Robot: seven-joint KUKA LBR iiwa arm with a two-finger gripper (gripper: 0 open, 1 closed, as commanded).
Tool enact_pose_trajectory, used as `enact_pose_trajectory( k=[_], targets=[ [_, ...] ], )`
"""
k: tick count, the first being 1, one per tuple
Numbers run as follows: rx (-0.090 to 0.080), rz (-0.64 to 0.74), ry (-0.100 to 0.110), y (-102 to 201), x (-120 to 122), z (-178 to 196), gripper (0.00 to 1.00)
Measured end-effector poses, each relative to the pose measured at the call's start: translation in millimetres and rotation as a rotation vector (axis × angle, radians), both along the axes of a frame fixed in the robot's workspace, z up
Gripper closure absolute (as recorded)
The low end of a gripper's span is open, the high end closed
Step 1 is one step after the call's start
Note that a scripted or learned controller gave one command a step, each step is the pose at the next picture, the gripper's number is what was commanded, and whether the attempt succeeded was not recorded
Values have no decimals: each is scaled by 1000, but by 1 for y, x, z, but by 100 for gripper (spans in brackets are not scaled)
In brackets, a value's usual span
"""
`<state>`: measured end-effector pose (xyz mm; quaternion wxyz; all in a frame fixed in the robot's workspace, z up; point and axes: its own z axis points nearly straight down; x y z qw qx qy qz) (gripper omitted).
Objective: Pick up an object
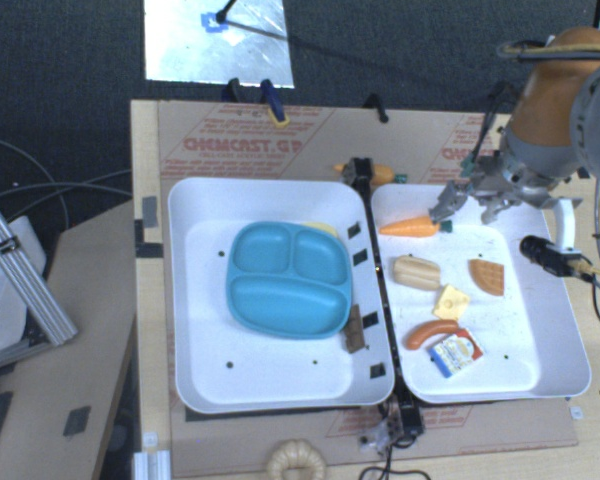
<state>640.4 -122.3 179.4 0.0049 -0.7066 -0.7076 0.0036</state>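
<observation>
Above the right bin (pixel 565 368), the fingers (pixel 448 208) apparently stand open just right of the carrot (pixel 408 228), lying left-right.

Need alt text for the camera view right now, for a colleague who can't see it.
The gripper hangs over the right bin, beside a toy carrot. Below lie a bread roll, waffle piece, cheese wedge, sausage and small packet; the left bin holds a blue divided plate.

The gripper (pixel 473 199) hung over the right bin (pixel 560 348), just beside the carrot (pixel 409 228). Near it lay a bread roll (pixel 417 272), a waffle (pixel 488 276), cheese (pixel 451 301) and a sausage (pixel 430 333). A blue tray (pixel 288 278) sat in the left bin (pixel 195 298).
</observation>
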Motion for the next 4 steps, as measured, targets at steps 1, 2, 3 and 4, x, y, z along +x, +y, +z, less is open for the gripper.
enact_pose_trajectory(
  k=[1,2,3,4],
  targets=[
    [-1,2,-13,0,3,9,0],
    [-3,1,-13,0,3,-31,0],
    [-3,0,-13,-6,9,-75,0],
    [-3,2,-10,-7,9,-94,0]
  ],
)
